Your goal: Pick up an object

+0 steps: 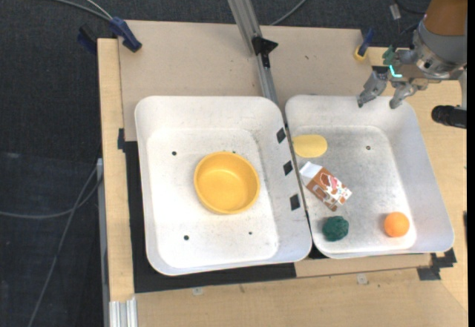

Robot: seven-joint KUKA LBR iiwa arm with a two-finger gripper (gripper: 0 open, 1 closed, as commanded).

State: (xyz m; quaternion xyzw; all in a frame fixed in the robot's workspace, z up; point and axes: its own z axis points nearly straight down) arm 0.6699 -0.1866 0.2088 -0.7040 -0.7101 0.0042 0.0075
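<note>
We see our gripper point(385, 93) with fingers spread apart, holding nothing, above the right bin's point(415, 133) far rim; the orange ball point(396, 225) lies in that bin's near corner.

Tan wooden bench point(200, 58), two white bins side by side on it, left bin point(159, 133), right bin point(415, 170)

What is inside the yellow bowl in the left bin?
The yellow bowl holds nothing: its whole inner floor shows bare. The bowl itself covers the patch of left bin under it, so that patch cannot be seen.
</note>
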